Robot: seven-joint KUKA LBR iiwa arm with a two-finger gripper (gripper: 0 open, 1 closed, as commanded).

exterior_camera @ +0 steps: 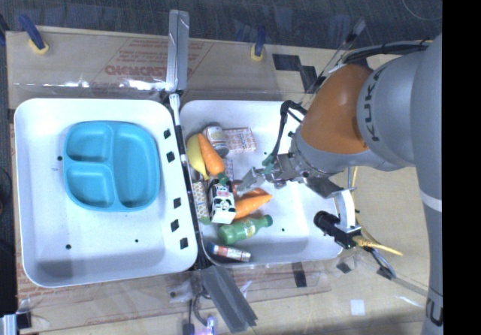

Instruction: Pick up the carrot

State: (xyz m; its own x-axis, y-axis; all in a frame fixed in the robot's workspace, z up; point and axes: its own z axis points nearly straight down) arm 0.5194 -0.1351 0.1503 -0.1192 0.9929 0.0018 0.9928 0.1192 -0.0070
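Arm w/ orange band reaches into right bin (pixel 301 245). Gripper (pixel 264 173) sits low by the pile; can't tell its grip state. One carrot (pixel 250 202) lies just below it, another carrot (pixel 210 155) beside banana (pixel 195 155). Green bottle (pixel 243 229) nearer front. Blue tray (pixel 113 165) in left bin (pixel 37 251).

On the grey arm (pixel 398 112), white capital letters run sideways just beside the orange band (pixel 338 112); "KU" can be read, and the rest curves off out of sight. On the brown cardboard sheet (pixel 113 63) behind the left white bin (pixel 37 251), faded red print stands upside down in a framed block, too faint to make out. The small box (pixel 233 140) and the little carton (pixel 222 203) in the right bin carry printed labels, too small to read.
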